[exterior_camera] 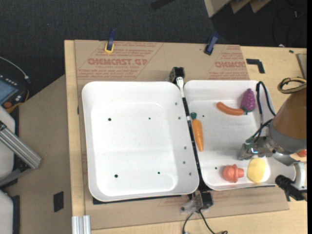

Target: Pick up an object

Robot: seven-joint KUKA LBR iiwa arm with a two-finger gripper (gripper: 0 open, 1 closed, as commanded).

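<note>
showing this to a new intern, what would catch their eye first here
The bright toy food in the right bin: a carrot along its left wall, a purple bunch of grapes at the back, a yellow lemon at the front. The gripper hangs just above the lemon.

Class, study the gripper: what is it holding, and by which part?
Nothing shows between the fingers of the gripper; it hovers just above the yellow lemon.
</note>
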